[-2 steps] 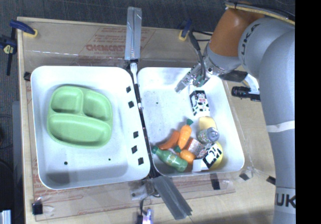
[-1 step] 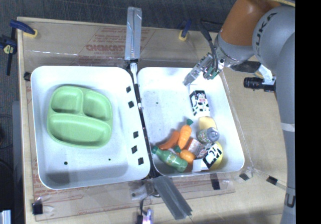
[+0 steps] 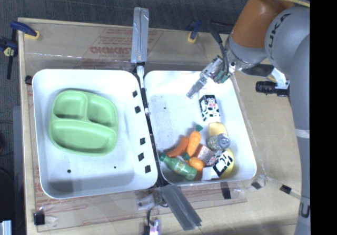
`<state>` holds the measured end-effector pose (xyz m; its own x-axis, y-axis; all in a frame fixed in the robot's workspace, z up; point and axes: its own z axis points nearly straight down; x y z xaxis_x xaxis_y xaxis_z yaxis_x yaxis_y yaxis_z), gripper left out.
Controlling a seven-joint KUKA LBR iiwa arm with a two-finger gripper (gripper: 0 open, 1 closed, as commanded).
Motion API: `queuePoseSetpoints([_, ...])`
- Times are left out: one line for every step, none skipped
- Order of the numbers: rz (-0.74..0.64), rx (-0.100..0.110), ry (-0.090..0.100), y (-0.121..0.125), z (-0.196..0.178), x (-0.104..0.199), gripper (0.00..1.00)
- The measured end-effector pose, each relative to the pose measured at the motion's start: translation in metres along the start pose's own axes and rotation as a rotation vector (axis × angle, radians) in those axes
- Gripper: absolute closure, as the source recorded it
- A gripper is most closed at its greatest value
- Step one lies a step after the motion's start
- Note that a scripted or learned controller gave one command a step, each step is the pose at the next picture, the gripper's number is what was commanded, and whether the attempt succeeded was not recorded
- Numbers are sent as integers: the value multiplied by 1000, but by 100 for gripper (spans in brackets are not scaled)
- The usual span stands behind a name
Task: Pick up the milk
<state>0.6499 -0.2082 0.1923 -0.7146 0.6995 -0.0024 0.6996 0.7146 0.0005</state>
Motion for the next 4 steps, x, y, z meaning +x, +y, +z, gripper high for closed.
queuePoseSetpoints([-40,1,2,-25,100,25,0])
queuePoseSetpoints([-120,0,-1,-7,22,4,0])
queuePoseSetpoints([-99,0,-1,-6,-33,1,0])
queuePoseSetpoints([-172,0,1,-24,99,24,0])
